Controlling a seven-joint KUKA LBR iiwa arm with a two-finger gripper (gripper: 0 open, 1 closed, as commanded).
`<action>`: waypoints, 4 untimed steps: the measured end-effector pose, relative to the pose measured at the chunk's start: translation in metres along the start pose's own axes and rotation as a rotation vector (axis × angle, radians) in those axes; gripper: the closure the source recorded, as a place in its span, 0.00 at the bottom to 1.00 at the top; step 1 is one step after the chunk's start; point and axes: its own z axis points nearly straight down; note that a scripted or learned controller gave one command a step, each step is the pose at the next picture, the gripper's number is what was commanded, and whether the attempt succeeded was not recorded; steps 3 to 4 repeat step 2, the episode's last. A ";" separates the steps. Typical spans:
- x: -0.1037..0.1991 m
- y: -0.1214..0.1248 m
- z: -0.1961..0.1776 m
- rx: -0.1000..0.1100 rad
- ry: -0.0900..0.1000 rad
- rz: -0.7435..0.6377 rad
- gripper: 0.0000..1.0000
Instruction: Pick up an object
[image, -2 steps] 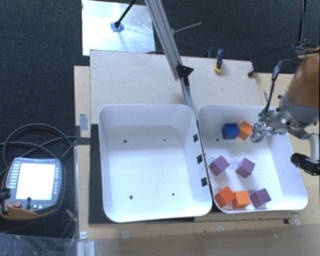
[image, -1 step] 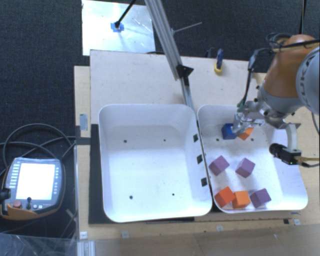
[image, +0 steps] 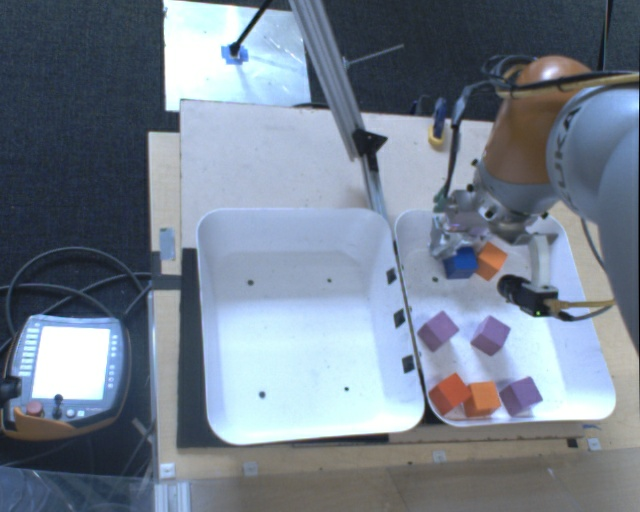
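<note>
While two orange cubes (image: 449, 391) (image: 483, 398) and a purple cube (image: 521, 395) are sitting in a row at the near edge of the right bin (image: 590, 400), well below the gripper (image: 452, 240), two more purple cubes (image: 438, 330) (image: 490, 334) are lying between that row and the gripper. Farther back, the gripper is hanging over the bin's far end, and a blue cube (image: 461, 263) is resting just under its tip, touching an orange cube (image: 491, 260) to the right; whether the fingers are gripping anything cannot be made out. Left of the gripper, the left bin (image: 215, 330) is lying beside the right one.
</note>
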 end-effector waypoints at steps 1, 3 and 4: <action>0.050 0.014 -0.018 -0.002 -0.002 0.001 1.00; 0.102 0.034 -0.033 -0.002 0.000 0.000 1.00; 0.102 0.034 -0.033 -0.002 0.000 0.000 1.00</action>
